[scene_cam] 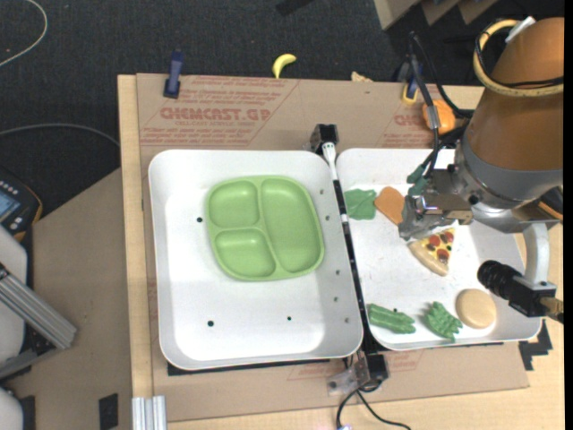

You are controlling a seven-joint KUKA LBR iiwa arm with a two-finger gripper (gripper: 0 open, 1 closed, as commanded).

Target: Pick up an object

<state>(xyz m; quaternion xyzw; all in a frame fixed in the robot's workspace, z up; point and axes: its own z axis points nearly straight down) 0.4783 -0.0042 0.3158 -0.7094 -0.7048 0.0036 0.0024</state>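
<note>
My gripper (419, 220) hangs low over the right bin (376, 280), just left of a toy pizza slice (437, 250) and right beside an orange piece (390, 204). A green leafy piece (360, 203) lies to the left of the orange one. Near the bin's front edge lie a green bean-like piece (391, 318), another green leafy piece (441, 320) and a tan bun (475, 309). The arm's bulk hides the bin's back right part.
The left bin (179, 285) holds a green divided plate (265, 227). A black clamp (324, 137) sits at the back where the two bins meet. A black knob (501, 281) on the arm's side overhangs the right bin's edge.
</note>
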